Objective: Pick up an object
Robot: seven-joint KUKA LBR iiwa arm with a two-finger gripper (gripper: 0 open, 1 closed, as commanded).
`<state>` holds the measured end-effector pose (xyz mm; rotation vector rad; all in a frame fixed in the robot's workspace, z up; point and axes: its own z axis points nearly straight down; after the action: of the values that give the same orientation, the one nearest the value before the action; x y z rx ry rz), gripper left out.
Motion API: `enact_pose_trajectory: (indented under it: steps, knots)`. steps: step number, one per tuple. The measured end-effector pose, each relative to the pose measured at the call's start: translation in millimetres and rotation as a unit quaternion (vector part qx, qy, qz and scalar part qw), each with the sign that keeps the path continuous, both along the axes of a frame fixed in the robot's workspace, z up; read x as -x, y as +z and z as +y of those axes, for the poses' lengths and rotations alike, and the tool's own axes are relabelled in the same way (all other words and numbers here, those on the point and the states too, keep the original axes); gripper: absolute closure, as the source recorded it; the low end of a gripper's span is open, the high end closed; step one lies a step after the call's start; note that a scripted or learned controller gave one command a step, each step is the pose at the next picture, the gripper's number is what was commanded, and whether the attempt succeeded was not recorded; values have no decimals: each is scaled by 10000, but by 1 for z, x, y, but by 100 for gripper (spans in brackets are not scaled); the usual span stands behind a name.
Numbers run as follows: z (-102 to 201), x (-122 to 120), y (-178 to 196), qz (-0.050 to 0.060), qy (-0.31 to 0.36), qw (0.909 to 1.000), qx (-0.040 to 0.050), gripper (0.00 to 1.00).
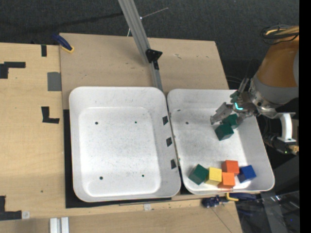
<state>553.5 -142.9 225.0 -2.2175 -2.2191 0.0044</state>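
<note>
We see two shallow white plastic bins side by side on the wooden bench (121,52), their inner rims touching at the middle. The left white bin (119,93) has its whole floor open, so lots of free room there. The right white bin (194,101) is more crowded: its upper-left floor is bare, but the lower right corner is packed w/ small blocks pushed up against the near rim.

In that corner we count a dark green cube (198,174), a yellow cube (215,174), two orange cubes (230,173) stacked or overlapping, and a blue cube (247,173) nearest the right wall. They sit touching or just beside one another in a row.

The grey arm w/ orange band (277,67) comes in over the right bin's upper right edge. Its two-finger gripper (228,119) hangs over the bin's right half, near the right wall. A dark green block (225,130) sits right at the fingertips, well apart from the corner cluster. We cannot tell if the fingers are spread or pinching it, nor if the block is lifted or resting on the floor

A slanted grey metal pole (136,21) crosses the bench top above the bins
</note>
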Motion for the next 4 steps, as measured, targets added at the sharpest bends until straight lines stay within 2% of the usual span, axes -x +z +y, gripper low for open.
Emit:
enact_pose_trajectory:
  steps: [1, 4]
  knots:
    - [0, -1, 2, -18, 6, 10000, 4, 0]
    - [10, -9, -136, -7, 4, 10000, 9, 0]
